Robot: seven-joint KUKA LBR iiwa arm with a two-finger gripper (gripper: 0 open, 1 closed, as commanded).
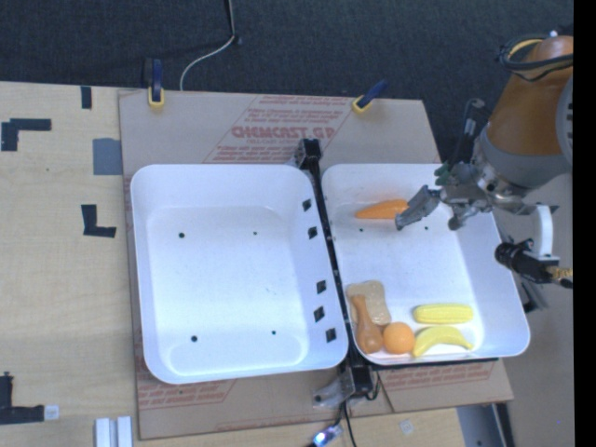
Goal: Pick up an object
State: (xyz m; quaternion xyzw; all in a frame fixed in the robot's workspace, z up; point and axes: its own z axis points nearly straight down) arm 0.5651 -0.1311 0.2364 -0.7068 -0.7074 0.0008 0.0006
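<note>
**Claw poised over the right bin, spread and holding nothing**

At the far left, the bench (56, 277) shows a pale wooden top with a few dark tape marks. A brown cardboard sheet (270, 128) printed with red lettering lies under both bins, pinned at its far edge by two clamps, one with a yellow tip (155, 89) and one blue and yellow (369, 95). A white cable (209, 52) runs from the dark floor toward the cardboard.

The left bin (149, 250) is a shallow white tray with small dark dots on its floor. A black divider strip (319, 250) runs between it and the right bin (503, 305), which touches it side by side.

In the right bin, an orange carrot (382, 210) lies near the far wall, roughly level. Toward the near edge sit a tan bread-like piece (370, 297), a brownish elongated item (365, 329) beside it, a round orange (399, 338) touching that, then a yellow corn cob (442, 314) and a banana (443, 340) just beside each other.

The claw (434, 209) hangs over the far part of the right bin, its two dark fingers splayed apart with nothing between them; the left finger's tip is just beside the carrot's right end. Behind it the grey arm with its orange band (531, 101) reaches in from the right.
</note>
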